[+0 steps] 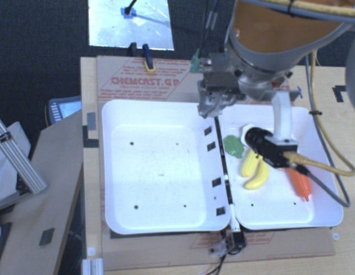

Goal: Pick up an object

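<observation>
Gripper [212, 109] hangs at the far end of the divider between the two bins, and whether its fingers are spread or pressed together cannot be told. Nearer the camera and to its right, in the right bin [323, 211], lie a green object [235, 147], a yellow banana [254, 172] and an orange carrot-like piece [300, 185], apart from it. To its left sits the left bin [117, 153].

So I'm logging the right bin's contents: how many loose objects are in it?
3 visible: a green piece near the divider, a yellow banana mid-bin, an orange carrot to its right. The arm may hide more.
</observation>
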Motion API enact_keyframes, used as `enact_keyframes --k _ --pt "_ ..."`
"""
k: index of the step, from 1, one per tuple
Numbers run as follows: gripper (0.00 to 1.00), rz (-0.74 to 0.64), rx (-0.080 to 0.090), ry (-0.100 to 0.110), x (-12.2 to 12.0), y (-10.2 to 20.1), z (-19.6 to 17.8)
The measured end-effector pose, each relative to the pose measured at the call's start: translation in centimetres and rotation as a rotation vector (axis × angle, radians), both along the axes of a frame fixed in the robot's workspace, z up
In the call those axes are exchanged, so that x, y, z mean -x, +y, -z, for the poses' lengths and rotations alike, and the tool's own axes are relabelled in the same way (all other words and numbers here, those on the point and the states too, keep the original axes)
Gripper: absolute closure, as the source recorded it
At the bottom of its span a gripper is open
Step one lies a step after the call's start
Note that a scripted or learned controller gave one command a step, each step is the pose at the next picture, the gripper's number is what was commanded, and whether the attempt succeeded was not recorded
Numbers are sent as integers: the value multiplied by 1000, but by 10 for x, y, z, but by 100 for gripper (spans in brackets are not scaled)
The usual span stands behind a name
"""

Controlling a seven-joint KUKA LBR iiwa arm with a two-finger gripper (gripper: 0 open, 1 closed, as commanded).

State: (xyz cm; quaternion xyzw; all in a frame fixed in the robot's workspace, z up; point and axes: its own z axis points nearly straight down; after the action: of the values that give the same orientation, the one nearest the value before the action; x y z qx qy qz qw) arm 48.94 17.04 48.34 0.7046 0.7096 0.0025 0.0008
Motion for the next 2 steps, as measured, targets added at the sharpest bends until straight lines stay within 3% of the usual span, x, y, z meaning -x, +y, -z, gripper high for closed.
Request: enact_keyframes --k 1,2 --pt "0 0 0 1 0 0 0" --pt "0 -2 6 16 -3 67 146"
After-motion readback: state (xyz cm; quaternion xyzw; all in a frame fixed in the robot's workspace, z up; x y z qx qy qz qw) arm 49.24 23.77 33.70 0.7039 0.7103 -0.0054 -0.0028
